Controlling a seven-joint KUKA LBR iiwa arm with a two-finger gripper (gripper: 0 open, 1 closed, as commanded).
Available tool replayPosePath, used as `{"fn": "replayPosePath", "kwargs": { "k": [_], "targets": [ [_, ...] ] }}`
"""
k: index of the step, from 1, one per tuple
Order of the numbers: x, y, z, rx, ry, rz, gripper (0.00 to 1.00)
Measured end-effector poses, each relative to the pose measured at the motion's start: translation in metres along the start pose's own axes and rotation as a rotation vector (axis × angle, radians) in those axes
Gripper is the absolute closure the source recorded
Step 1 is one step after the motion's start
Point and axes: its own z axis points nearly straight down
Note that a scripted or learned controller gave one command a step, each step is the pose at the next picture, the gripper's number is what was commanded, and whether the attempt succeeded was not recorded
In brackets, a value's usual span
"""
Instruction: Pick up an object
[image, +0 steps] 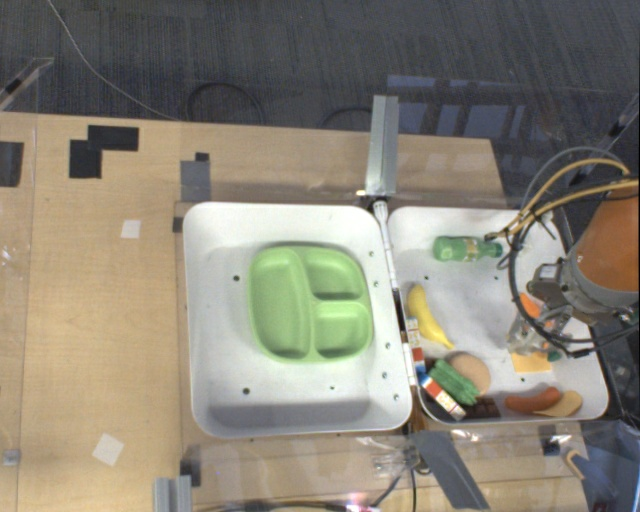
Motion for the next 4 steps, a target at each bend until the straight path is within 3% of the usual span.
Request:
{"fn": "replayPosePath", "kwargs": {
  "k": [1, 2, 3, 4],
  "targets": [
    [0.0, 0.0, 0.001, -0.001, 0.0, 0.0, 0.0],
    [0.005, 0.003, 0.015, -0.012, 0.007, 0.025, 0.0],
    [0.0, -0.001, 0.0, 0.002, 0.0, 0.022, 1.0],
    [0.0, 0.0, 0.001, 0.0, 0.0, 0.022, 0.0]
  ]
}}
